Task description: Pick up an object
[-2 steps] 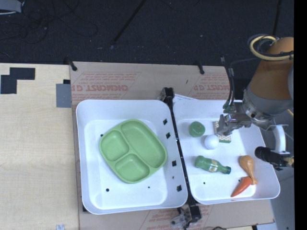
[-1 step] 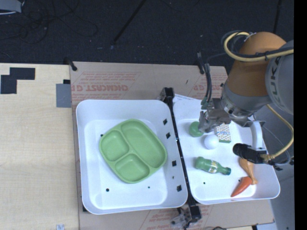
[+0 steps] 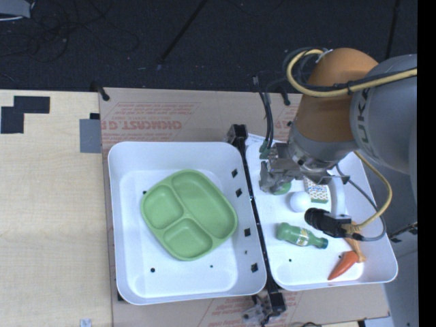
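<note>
Beside the white ball (image 3: pixel 298 201): gripper (image 3: pixel 275 180) low in the right bin (image 3: pixel 381 268)

Just up and left of the white ball, the gripper hangs low over the bin floor. Whether its jaws are open or closed cannot be told. A small patterned box (image 3: pixel 317 193) sits just right of the ball. Nearer the camera than the ball, a green bottle (image 3: pixel 301 236) lies on its side. Farther that way and to the right is an orange carrot (image 3: pixel 343 266). Well left of the ball, a green divided plate (image 3: pixel 189 213) rests in the left bin (image 3: pixel 126 264).
</note>
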{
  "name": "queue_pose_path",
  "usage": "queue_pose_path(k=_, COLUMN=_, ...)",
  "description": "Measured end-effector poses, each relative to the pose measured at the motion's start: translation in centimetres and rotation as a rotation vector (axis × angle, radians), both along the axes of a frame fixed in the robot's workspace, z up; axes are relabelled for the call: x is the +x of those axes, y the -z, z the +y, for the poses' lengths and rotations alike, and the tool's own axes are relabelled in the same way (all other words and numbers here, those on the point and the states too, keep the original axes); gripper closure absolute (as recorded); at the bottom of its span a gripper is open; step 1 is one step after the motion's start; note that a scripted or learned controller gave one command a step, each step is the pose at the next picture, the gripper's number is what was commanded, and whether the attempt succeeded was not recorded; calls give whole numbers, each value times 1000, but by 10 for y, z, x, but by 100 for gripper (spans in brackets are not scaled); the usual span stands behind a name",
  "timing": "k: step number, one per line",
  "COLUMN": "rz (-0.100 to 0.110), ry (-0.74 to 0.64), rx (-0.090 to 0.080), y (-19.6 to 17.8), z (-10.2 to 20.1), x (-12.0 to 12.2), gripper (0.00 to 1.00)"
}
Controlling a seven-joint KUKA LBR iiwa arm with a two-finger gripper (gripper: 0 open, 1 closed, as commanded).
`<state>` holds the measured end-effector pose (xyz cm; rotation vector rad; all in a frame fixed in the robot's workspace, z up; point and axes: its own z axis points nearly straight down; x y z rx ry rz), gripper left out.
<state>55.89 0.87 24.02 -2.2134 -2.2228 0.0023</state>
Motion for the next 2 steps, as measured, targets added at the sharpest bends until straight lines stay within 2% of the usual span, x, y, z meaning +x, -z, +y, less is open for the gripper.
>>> queue_pose_path(k=1, rz=-2, ry=-1, rx=0, y=1, z=55, x=17, gripper=100)
queue_pose_path(k=2, rz=-1, ry=0, rx=-1, y=2, z=101, x=14, gripper=100)
